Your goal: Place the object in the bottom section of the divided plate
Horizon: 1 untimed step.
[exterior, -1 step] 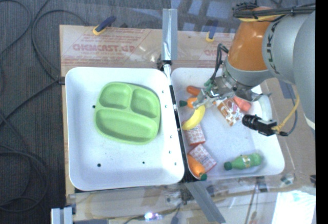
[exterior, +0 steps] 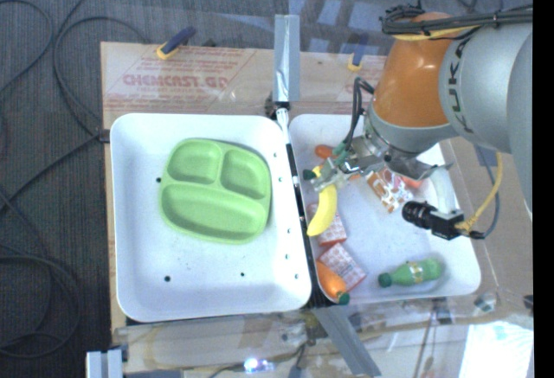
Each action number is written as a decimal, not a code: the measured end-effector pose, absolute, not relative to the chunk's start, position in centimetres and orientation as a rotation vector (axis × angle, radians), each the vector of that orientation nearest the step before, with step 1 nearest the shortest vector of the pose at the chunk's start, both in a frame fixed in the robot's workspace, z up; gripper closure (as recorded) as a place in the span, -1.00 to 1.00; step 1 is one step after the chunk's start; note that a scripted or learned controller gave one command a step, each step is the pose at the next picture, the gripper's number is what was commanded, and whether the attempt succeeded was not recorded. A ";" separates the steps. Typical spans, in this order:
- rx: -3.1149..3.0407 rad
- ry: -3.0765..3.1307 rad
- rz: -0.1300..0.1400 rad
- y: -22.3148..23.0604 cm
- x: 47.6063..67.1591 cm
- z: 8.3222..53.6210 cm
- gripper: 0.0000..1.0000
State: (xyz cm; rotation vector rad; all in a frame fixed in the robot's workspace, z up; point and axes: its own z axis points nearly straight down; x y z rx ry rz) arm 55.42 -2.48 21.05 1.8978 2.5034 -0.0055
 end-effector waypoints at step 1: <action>1.680 2.656 -0.005 4.7 56.1 21.4 1.00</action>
